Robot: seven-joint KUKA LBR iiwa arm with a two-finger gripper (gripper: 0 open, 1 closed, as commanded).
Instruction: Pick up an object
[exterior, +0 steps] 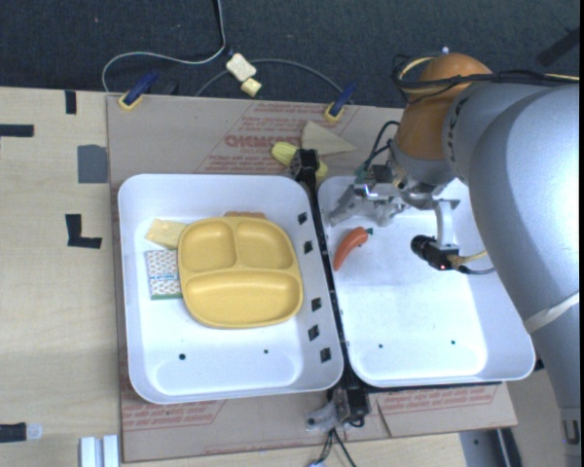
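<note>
A yellow tray (240, 270) and an orange, perhaps carrot-like piece (348, 247) lie in white bins (224, 377).

Two shallow white bins sit side by side on a cardboard sheet (273, 129). The left bin (156, 358) holds a yellow divided tray (241, 270), with a pale yellow wedge (164, 232) and a small patterned packet (162, 272) tucked against the tray's left edge. The right bin (428, 339) holds an orange carrot-like piece (348, 247) near its upper left corner — lying at a slant, just beside the divider between the bins. The grey arm (526, 163) reaches in from the right, orange band (433, 105) above the wrist, and the gripper (368, 200) hangs low over the right bin's upper left — just above the orange piece. A yellow object (285, 152) lies on the cardboard behind the bins.
</note>
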